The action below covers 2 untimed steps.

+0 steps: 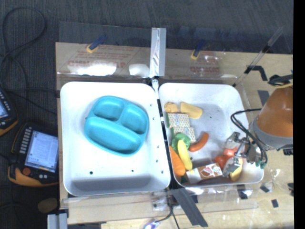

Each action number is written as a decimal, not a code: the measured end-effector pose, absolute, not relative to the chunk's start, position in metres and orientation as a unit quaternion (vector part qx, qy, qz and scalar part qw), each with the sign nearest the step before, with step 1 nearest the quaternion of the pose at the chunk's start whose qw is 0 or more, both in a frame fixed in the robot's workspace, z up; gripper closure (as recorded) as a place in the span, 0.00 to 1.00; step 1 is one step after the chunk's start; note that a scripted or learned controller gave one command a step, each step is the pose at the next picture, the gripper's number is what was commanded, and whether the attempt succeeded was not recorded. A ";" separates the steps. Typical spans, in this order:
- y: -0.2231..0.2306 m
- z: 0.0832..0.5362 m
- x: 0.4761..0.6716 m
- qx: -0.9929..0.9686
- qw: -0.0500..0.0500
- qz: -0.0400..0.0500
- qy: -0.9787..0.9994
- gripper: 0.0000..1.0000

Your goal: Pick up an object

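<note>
Gripper: you see the two-finger metal gripper point(234, 156) low in the right white bin point(224, 92), near its right wall; you cannot tell how wide it stands.
At the gripper: a small red rounded toy point(229, 152) sits right against it, grip unclear.
Nearby: a dark brown flat packet point(208, 171), a red-orange sausage toy point(198, 141), a yellow banana toy point(184, 156).
Left bin: a turquoise three-compartment plastic tray point(116, 124) lies in the left white bin point(76, 142).
</note>
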State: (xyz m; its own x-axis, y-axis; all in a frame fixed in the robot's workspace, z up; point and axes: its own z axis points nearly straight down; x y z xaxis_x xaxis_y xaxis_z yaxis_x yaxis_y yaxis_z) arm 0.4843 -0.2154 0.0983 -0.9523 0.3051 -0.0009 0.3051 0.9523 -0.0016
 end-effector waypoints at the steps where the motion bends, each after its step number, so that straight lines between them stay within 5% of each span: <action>1: -0.207 0.091 0.497 0.092 0.004 -0.004 0.996 0.00; 2: -0.206 0.101 0.499 0.091 0.007 -0.004 0.996 1.00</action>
